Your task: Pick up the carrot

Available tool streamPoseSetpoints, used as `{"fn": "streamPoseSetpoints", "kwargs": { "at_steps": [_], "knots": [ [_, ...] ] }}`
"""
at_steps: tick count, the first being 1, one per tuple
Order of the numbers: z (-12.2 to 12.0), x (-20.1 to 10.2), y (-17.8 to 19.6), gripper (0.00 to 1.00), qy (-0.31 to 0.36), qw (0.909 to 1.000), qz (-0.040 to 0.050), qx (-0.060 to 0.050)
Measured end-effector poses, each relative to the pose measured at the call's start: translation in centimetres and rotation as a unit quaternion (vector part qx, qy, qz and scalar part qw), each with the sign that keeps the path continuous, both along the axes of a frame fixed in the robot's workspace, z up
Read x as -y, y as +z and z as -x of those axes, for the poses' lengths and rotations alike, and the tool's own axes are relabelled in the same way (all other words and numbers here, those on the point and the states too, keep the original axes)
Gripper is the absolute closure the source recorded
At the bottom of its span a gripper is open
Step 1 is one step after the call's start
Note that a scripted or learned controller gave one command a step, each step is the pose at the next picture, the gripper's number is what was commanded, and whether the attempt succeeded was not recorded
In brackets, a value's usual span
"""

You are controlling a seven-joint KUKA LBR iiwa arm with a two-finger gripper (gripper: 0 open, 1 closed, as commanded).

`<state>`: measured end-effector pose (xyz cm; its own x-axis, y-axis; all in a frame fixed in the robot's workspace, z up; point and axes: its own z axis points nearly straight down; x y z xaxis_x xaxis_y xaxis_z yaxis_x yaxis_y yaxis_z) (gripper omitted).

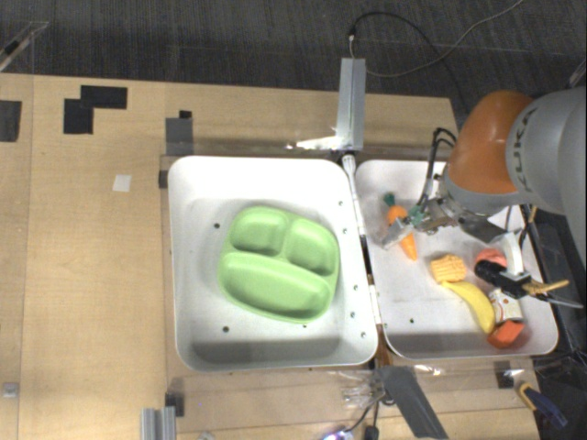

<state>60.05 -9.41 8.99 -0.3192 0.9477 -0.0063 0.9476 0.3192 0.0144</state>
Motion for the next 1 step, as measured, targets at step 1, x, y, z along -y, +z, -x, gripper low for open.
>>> {"fn": "streamPoseSetpoints", "kwargs": {
  "at_steps": [1],
  "knots": [
    [-1.20, 0.64, -0.02, 0.00, 0.085, 0.9964, 0.0003, -0.001]
  ]
}}
